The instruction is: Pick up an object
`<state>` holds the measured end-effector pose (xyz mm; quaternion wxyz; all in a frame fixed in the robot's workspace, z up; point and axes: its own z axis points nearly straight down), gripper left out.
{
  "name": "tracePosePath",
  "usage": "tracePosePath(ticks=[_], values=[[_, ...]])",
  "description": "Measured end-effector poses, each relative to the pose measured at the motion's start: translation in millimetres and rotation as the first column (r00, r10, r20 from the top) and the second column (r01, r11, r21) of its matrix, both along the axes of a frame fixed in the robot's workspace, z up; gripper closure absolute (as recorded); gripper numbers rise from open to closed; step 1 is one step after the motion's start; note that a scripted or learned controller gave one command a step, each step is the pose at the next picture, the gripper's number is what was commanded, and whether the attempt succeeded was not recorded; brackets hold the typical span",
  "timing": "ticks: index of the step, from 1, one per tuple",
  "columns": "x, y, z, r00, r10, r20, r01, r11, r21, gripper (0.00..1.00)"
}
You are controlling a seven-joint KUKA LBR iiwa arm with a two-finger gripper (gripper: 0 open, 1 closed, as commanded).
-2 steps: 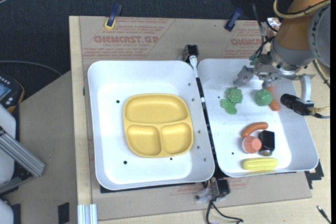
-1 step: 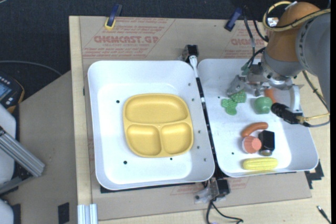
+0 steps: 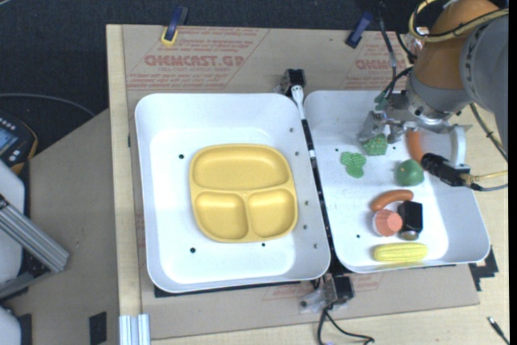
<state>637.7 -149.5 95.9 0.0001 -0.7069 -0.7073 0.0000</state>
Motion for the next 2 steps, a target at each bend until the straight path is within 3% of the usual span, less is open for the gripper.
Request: tracePosePath(ticks=[1,2], values=[[-8.4,-3.2,52.7,1.0,-0.002,0.007,0.002,1.0,-0.003,1.0],[-0.6,4.4,103.6,1.0,0.001,0.008,-0.001,1.0,-0.002,1.0]])
